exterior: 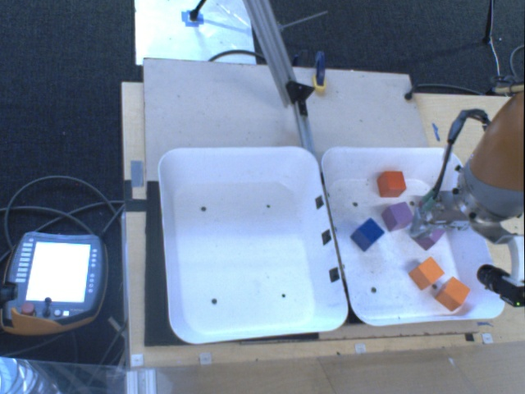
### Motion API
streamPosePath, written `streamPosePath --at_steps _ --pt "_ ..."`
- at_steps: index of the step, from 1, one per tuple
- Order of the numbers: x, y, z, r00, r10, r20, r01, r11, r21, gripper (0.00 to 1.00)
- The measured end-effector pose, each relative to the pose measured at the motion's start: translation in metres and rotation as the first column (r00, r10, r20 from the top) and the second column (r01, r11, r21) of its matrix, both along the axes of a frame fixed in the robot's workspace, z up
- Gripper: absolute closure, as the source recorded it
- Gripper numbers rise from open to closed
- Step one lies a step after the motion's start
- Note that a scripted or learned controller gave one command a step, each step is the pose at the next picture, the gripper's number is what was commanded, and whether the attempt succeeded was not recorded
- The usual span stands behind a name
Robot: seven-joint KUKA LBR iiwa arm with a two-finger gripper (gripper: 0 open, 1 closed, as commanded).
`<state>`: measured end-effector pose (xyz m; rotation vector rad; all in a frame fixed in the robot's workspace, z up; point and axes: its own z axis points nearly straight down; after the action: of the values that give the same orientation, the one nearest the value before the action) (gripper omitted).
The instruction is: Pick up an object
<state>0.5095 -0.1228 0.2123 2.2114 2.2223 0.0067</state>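
At the lower right of the frame, two orange blocks, one [426,272] just up-left of the other [452,293], lie close together near the front rim of the right-hand bin [385,317]. Above them, toward the middle right, a blue cube [367,234] sits near the bin's left wall, with a purple cube [398,216] just beside it. The gripper [428,222] hangs low beside that purple cube, directly over a second purple block [428,238]; whether its fingers are open or closed cannot be told. Farther up, an orange cube [391,184] rests alone. The left-hand bin [176,245] fills the centre, a teach pendant [53,281] at lower left.
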Motion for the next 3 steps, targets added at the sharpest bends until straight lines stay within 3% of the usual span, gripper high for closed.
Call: streamPosePath --at_steps 1,3 --pt "0.002 0.002 0.064 1.000 0.000 0.003 0.000 1.000 -0.001 1.00" --pt "0.049 0.095 0.049 1.000 0.005 -0.007 -0.005 1.000 0.003 1.00"
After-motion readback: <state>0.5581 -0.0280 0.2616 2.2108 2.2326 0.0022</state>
